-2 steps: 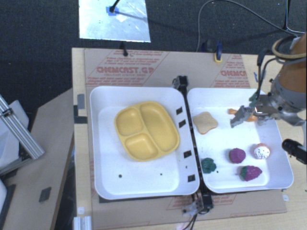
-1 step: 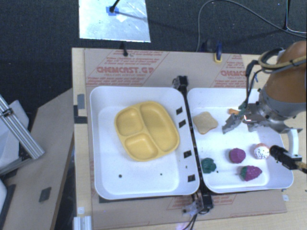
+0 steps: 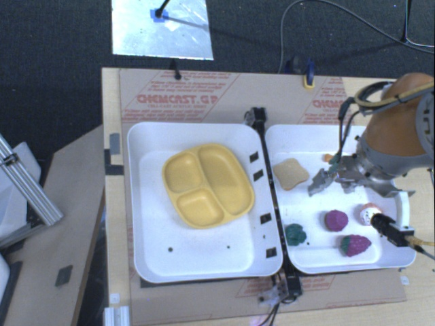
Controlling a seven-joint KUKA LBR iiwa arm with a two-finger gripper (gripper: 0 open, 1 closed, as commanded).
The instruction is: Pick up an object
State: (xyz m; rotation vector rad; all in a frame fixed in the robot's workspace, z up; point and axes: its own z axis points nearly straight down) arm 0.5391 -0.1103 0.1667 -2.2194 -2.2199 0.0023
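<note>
Counter: two white bins. Left bin: yellow tray. Right bin: tan slice; below it, green lump, purple ball, pink berry. Pincer, just right of slice: empty; jaw state cannot be told. Risk: descent beside slice closes on nothing.

Even, fairly bright overhead light – glare on foil sheet; soft shadows, slightly grainy focus.

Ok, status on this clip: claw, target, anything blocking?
Claw over right bin, nothing seen between its fingers. Beige bread slice just beside it; magenta ball, green piece, raspberry lie free. No obstruction.
</note>
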